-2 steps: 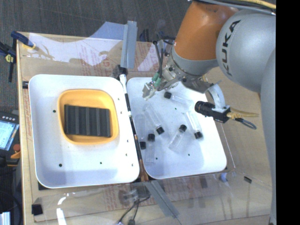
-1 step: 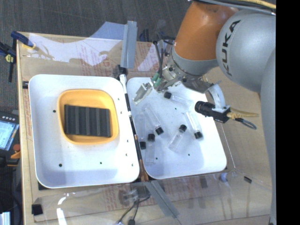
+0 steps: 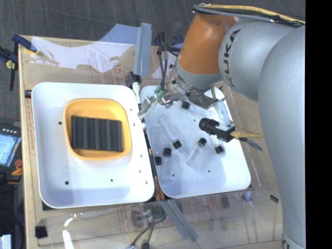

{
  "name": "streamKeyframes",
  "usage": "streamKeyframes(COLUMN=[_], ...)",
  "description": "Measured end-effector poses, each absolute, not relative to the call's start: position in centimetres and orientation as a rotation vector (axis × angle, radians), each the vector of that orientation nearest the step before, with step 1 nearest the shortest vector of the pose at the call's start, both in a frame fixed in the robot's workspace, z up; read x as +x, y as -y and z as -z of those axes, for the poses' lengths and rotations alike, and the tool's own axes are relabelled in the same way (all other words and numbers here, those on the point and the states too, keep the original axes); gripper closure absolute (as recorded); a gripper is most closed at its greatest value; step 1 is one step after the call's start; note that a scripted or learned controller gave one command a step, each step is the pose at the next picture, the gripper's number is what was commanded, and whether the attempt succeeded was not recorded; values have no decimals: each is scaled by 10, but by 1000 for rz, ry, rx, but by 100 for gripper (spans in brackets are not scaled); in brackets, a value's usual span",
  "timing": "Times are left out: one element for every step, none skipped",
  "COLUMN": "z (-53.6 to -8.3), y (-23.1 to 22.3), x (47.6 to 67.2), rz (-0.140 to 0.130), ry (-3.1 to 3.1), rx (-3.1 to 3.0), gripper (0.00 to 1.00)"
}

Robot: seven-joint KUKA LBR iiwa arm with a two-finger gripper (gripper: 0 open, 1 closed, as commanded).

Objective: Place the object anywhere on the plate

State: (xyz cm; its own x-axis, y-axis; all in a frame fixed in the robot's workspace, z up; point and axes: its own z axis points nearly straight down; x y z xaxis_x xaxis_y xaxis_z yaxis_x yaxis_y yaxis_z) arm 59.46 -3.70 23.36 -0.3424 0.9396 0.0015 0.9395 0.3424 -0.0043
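A yellow plate (image 3: 96, 107) lies in the left white bin (image 3: 52, 180), with a dark ridged insert (image 3: 97, 133) on its middle. Several small clear vials with black caps lie scattered in the right white bin (image 3: 233, 178); one vial (image 3: 196, 154) lies near the bin's middle, and another cap (image 3: 167, 151) is further left. My gripper (image 3: 153, 100) hangs low over the far left corner of the right bin, close to the wall between the bins. The orange wrist band hides most of it, and I see nothing held in it.
The grey arm covers the right side of the view and part of the right bin. Paper sheets (image 3: 78, 56) and a grey bar (image 3: 141, 48) lie behind the bins. A small screen (image 3: 8, 147) sits at the left edge.
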Motion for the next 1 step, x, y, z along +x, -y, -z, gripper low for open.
streamKeyframes(z=[-240], y=[-16], x=[585], rz=[-7], ry=[2521], rx=[-1867], gripper=[0])
